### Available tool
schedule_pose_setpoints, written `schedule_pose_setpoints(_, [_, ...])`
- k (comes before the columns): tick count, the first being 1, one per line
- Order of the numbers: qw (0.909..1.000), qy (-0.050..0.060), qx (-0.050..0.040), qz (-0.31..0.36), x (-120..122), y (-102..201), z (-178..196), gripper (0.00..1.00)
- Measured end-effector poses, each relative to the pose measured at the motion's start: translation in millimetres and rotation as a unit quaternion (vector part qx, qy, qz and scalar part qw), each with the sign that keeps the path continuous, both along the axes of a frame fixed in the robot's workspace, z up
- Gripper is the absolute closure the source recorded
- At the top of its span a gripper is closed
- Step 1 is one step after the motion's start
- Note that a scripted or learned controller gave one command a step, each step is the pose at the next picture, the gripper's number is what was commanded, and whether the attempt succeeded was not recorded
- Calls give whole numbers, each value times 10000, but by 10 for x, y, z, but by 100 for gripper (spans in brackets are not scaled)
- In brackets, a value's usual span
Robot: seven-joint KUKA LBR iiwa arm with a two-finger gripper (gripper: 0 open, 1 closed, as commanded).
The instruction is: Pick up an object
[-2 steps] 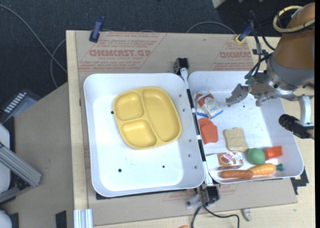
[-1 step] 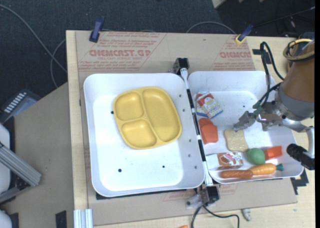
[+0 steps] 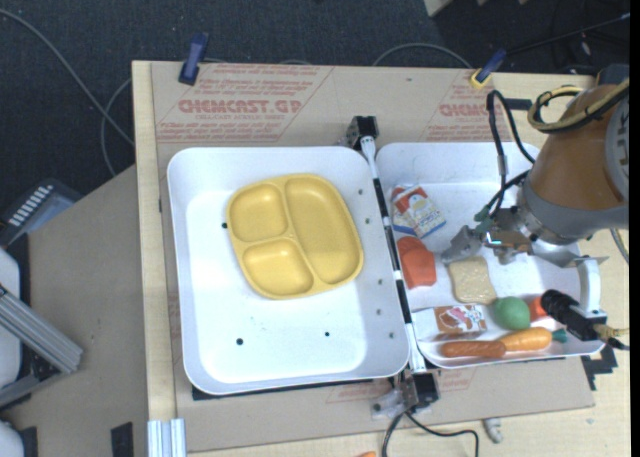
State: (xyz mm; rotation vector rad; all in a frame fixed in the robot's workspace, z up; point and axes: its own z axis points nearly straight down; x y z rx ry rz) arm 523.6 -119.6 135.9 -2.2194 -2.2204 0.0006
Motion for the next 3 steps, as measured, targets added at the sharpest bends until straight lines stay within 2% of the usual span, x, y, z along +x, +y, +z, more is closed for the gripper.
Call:
schedule_pose_setpoints(1, [10000, -16, -11, -6, -122, -117, -505, 0])
schedule_pose_setpoints(2, [10000, -22, -12, -9, -120, -114, -410, 100])
schedule_pose_setpoints(3, [10000, -14, -3, 6, 161, 601, 490, 100])
